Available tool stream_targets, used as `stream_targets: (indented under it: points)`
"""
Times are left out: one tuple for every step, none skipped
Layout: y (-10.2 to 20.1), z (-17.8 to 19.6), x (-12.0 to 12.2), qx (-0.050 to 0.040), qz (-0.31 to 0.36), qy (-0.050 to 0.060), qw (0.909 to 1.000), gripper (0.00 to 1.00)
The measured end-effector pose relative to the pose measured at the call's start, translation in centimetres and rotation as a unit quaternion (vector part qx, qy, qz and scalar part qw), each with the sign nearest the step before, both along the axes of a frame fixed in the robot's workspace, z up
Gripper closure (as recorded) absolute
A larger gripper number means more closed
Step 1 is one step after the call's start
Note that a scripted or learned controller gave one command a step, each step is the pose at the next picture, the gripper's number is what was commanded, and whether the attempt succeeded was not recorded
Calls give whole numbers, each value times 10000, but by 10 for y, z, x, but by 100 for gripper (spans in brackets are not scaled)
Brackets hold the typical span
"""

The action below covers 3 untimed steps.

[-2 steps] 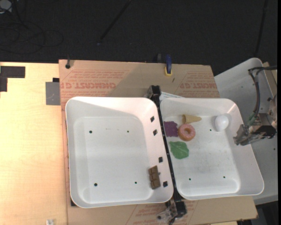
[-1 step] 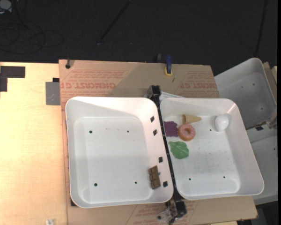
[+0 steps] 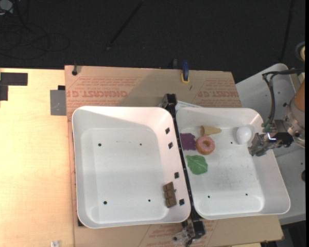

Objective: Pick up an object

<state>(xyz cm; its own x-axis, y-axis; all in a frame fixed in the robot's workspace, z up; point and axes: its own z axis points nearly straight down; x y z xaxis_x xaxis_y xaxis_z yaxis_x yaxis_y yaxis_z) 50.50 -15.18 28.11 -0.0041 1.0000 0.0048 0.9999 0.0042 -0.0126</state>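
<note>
We are looking down on the bench (image 3: 26,153), where two shallow white bins are sitting side by side, and our end effector (image 3: 257,147) is hovering at the right edge of the right bin (image 3: 247,199), just beside a white ball (image 3: 243,134); whether it is open or closed we cannot tell (it is small and dark against the rim). Nothing is showing in its grasp, so we are judging the pick as not yet made. The candidate objects are lying clustered toward the right bin's upper left: a pink ring like a doughnut (image 3: 205,145), touching or nearly touching a purple piece (image 3: 187,141), with a green leaf-like piece (image 3: 197,164) just below and a tan cone (image 3: 209,130) above. The ball is sitting apart from this cluster and nearest to us, which is probably making it the easiest target, though a round thing may be rolling away from closing contact. In the left bin (image 3: 118,163) a brown block (image 3: 169,195) is resting close to the dividing wall, an awkward spot to reach.
</note>
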Motion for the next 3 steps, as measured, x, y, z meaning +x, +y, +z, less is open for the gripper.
stream_targets:
  points:
    - [-45, 107, -30, -48, -41, -102, 9999, 100]
    - [-35, -12, -18, -5, -17, -10, 10000, 100]
    - [-63, 85, -24, -47, -29, -100, 9999, 100]
